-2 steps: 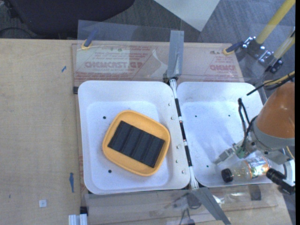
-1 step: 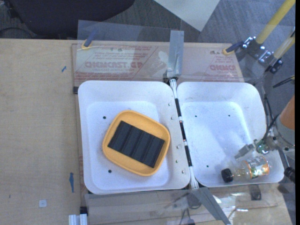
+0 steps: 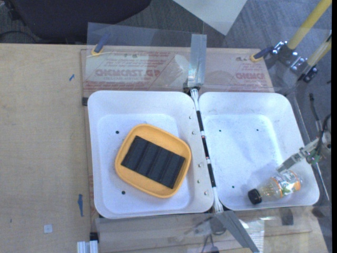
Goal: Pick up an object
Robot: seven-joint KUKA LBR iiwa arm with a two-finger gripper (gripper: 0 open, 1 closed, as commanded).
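Note:
A small clear bottle (image 3: 276, 187) with a black cap lies on its side in the front right corner of the right bin (image 3: 237, 120), cap pointing left. A yellow square dish (image 3: 152, 161) holding a black ribbed insert rests in the middle of the left bin (image 3: 105, 109). A slim grey part of my gripper (image 3: 297, 159) reaches in over the right bin's right rim, just above and to the right of the bottle. It looks apart from the bottle, and nothing is visibly held.
The ridge where the two bins meet (image 3: 202, 146) runs down the middle. Behind the bins lies a clear sheet over printed cardboard (image 3: 158, 70). Yellow poles and clamps (image 3: 300, 46) stand at the back right. The wooden bench (image 3: 42, 141) stretches to the left.

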